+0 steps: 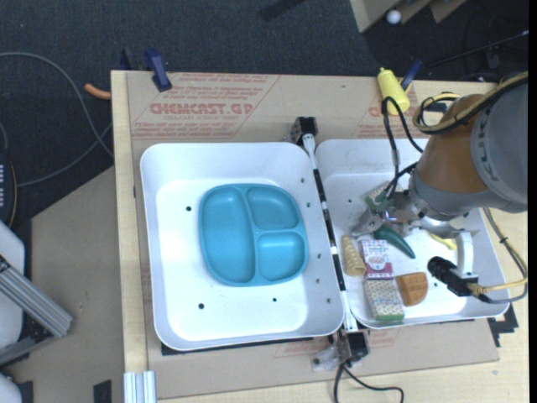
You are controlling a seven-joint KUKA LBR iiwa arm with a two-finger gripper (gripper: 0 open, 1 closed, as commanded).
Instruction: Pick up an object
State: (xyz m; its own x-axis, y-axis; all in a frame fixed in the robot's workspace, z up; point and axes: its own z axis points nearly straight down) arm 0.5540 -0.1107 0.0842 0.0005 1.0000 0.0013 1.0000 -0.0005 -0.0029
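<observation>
My gripper [379, 215] is low in the right bin [352, 162], near its middle, with the grey and orange arm reaching in from the right. Just below it lies a teal green object [398, 240]. A pink and white packet [376, 255] lies in front of that, beside a tan biscuit-like piece [353, 257]. Nearer the front edge are a speckled block with a green edge [383, 299] and a brown piece [412, 288]. A yellow piece [446, 240] lies partly hidden under the wrist. Nothing shows as held.
The left bin [168, 225] holds a blue divided plate [252, 233]. A black divider with clips [323, 217] runs between the bins. A yellow-handled tool [393, 91] and cables lie on the cardboard behind the right bin.
</observation>
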